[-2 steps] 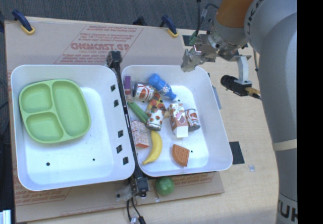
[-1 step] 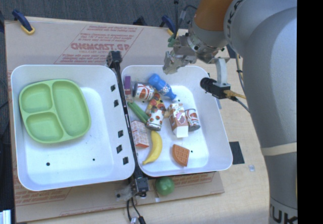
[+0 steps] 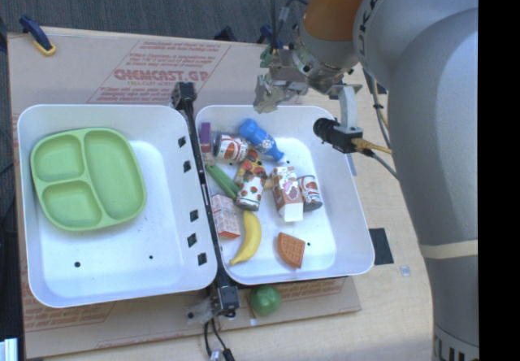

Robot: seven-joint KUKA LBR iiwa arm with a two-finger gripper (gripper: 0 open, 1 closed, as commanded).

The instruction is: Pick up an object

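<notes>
Hovering over the right bin's (image 3: 345, 213) far rim, tool (image 3: 270, 99) (fingers spread a little) grips nothing; banana (image 3: 248, 241), blue bottle (image 3: 260, 138), cans lie jumbled below in that bin.

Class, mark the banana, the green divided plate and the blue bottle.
banana (image 3: 249, 241): camera view, middle of its curved body.
green divided plate (image 3: 119, 170): camera view, floor of its large compartment.
blue bottle (image 3: 260, 137): camera view, middle of its body.

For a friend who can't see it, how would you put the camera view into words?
A grey robot arm holds its gripper above the far rim of the right bin, which is heaped with toy food including a banana. The left bin holds a green divided plate.
</notes>
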